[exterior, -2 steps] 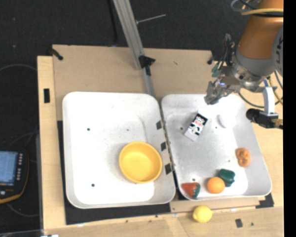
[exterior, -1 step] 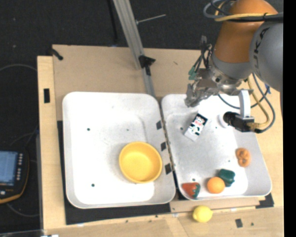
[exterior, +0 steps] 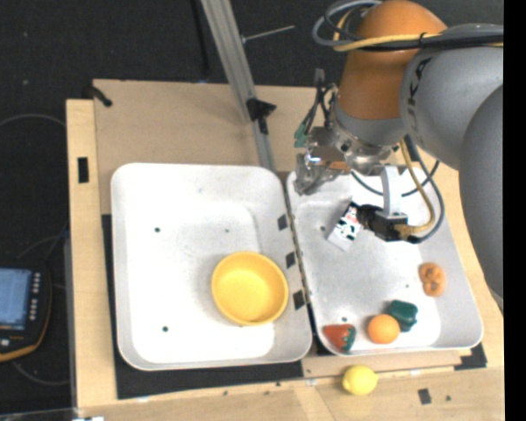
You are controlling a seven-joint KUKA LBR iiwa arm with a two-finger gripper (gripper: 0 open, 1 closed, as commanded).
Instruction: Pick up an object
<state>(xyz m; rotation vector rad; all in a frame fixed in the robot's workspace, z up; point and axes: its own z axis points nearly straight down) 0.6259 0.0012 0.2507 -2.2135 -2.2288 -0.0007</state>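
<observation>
Arm: the grey KUKA arm (exterior: 456, 103) leans in from the right, its orange band above the wrist, reaching over the far end of the right bin (exterior: 438, 323).
Gripper: the gripper (exterior: 311, 178) sits low near the far left corner of the right bin, close to the divide between the two bins. From where I stand I can't tell how its jaws are set; cables and the wrist body clutter that spot.
Nearest candidate: a small black-and-white object (exterior: 349, 226), boxy and patterned, lies just beside the gripper toward the bin's middle. It looks like the likeliest target, though nothing sits visibly in the gripper.
Other pickable things: an orange ball (exterior: 383, 329), a dark green piece (exterior: 404, 313) touching it, and a red piece (exterior: 338, 337) crowd the near edge of the right bin; a small orange lumpy object (exterior: 432, 277) rests by the right wall.
Why they lie so: my guess is the loose items slid to the rim, where the bin's walls make them harder to grasp.
Left bin: the left bin (exterior: 158, 200) holds a yellow bowl (exterior: 249, 288), upright, near its right side.
Stray: a yellow lemon-like fruit (exterior: 359, 380) sits on the bench outside both bins.
Progress: the pick appears not yet made.
</observation>
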